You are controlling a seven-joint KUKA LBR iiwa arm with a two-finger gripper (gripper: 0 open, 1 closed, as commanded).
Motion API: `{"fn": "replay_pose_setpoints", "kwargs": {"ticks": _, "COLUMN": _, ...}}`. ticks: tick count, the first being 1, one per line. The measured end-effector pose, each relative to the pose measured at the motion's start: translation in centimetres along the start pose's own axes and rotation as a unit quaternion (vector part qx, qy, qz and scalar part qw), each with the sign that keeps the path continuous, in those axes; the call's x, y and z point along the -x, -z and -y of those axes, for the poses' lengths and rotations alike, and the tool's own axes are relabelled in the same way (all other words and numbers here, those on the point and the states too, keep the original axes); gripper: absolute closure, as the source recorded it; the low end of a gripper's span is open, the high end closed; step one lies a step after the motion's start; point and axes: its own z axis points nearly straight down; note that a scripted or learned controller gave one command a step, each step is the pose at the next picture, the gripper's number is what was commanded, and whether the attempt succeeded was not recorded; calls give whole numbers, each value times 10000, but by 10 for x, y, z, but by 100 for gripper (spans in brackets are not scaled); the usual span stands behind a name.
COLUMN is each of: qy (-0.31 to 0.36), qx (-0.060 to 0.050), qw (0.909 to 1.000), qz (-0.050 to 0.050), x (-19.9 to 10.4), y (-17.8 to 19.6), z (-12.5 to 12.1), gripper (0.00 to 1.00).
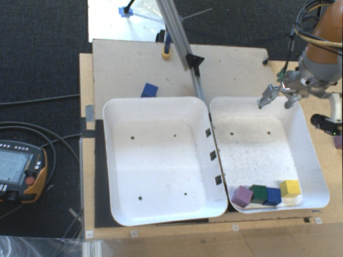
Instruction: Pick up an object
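Observation:
Several small blocks lie along the front edge of the right bin [300,138]: a purple one [242,195], a green one [259,192], a blue one [273,196] and a yellow one [290,188]. My gripper [277,99] hangs over the bin's far rim, well behind the blocks. Its two fingers are spread apart with nothing between them.
The left bin [115,143] sits beside the right one, sharing a middle rim. A blue block [149,90] lies on the board behind the left bin. A slanted metal pole [179,36] crosses above the back. A teach pendant [19,167] rests at the far left.

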Motion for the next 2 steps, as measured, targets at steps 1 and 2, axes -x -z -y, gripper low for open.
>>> {"fn": "replay_pose_setpoints", "kwargs": {"ticks": 1, "qy": 20, "qx": 24, "qw": 10000, "qz": 9, "x": 0, "y": 12, "z": -1, "gripper": 100}}
{"fn": "replay_pose_setpoints", "kwargs": {"ticks": 2, "qy": 10, "qx": 3, "qw": 10000, "qz": -12, "x": -35, "y": 24, "z": 6, "gripper": 100}}
